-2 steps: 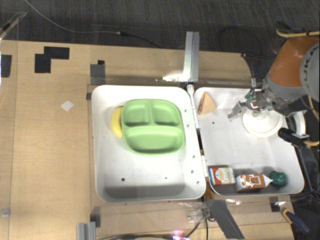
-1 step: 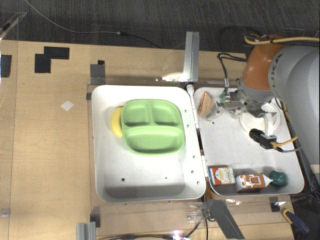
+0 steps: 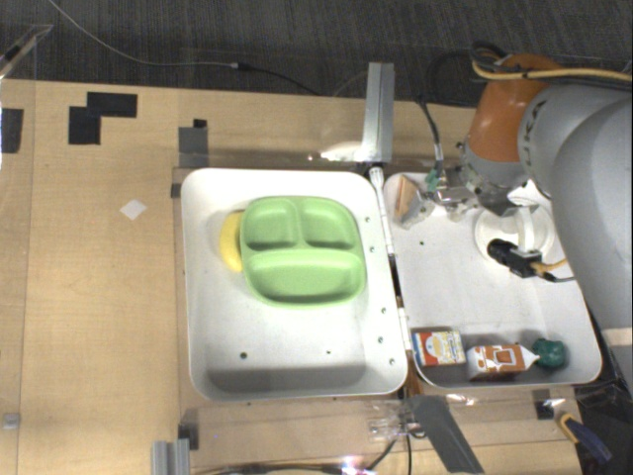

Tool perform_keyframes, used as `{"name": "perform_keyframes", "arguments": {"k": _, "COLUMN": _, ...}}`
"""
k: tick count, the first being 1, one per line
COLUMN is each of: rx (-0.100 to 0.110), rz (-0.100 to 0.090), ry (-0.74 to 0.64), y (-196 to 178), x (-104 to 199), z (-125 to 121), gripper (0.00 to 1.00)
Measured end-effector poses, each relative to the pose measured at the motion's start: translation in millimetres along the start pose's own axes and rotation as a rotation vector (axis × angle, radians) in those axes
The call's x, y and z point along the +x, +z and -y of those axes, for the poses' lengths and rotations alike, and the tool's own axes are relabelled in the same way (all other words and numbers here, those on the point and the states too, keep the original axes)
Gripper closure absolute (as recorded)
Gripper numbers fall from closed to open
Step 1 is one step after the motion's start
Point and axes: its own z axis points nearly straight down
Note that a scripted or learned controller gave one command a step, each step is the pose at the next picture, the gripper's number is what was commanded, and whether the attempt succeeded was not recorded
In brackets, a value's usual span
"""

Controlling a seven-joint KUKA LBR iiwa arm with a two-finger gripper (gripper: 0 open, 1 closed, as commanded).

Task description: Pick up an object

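Though the tool hangs beside a tan object, its grip state is unclear.

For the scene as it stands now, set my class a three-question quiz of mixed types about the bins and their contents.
1. True or false: the green divided tray lies in the left bin.
2. Which colour object peeks out from under the tray's left edge? A red, B yellow, C blue.
3. Fill in: the small carton lies along the right bin's ____ edge, beside a red-and-white box.

Key: 1 true; 2 B; 3 near (bottom).
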Motion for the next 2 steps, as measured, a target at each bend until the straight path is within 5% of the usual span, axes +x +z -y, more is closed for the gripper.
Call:
{"name": "perform_keyframes", "arguments": {"k": 1, "rx": -0.004, "rz": 0.0, "ry": -0.384, "y": -100.6, "x": 12.4, "z": -3.2, "gripper": 0.0}}
{"name": "perform_keyframes", "arguments": {"k": 2, "rx": -0.005, "rz": -0.001, "ry": -0.458, "y": -130.9, "x": 79.0, "z": -13.5, "gripper": 0.0}}
